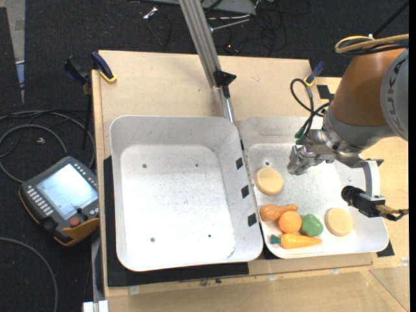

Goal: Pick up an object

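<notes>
From the camera view, my gripper [300, 163] hangs over the right bin [364, 242], just beside the pale round disc [269, 181] near the bin's left wall. I have nothing between my jaws; whether they stand wide or narrow I cannot tell, since the wrist hides them from above. I judge this to be the approach, before any grasp. The next move calls for lining up over one thing and coming straight down. The second disc [338, 221] lies apart with room around it, while the orange ball [290, 221], green piece [312, 225] and carrot [299, 241] crowd together by the front rim. The left bin [130, 142] offers open floor for setting down.
</notes>
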`<state>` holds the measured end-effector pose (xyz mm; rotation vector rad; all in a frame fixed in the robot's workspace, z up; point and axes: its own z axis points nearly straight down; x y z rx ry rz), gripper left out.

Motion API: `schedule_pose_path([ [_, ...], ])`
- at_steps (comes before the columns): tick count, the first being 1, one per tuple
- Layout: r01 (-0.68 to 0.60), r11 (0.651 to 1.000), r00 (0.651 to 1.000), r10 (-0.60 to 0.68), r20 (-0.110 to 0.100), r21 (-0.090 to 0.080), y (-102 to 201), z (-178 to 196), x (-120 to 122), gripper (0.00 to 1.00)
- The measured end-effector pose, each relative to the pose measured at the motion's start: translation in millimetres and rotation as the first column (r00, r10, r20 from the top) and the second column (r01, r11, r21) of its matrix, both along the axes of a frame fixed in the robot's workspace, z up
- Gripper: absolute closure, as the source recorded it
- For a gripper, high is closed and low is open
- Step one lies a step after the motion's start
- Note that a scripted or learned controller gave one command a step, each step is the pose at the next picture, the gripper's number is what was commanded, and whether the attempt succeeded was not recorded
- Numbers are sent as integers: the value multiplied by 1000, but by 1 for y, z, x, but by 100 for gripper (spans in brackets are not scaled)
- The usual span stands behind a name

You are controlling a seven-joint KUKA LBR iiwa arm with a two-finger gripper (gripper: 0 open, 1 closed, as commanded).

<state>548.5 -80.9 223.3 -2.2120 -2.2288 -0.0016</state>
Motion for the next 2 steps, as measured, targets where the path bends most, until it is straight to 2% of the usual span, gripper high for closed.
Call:
schedule_pose_path([
  [1, -1, 1000, 1000, 1, -1, 0, 55, -8, 4, 100],
  [2, -1, 1000, 1000, 1, 1, 0, 116, 5, 11, 100],
])
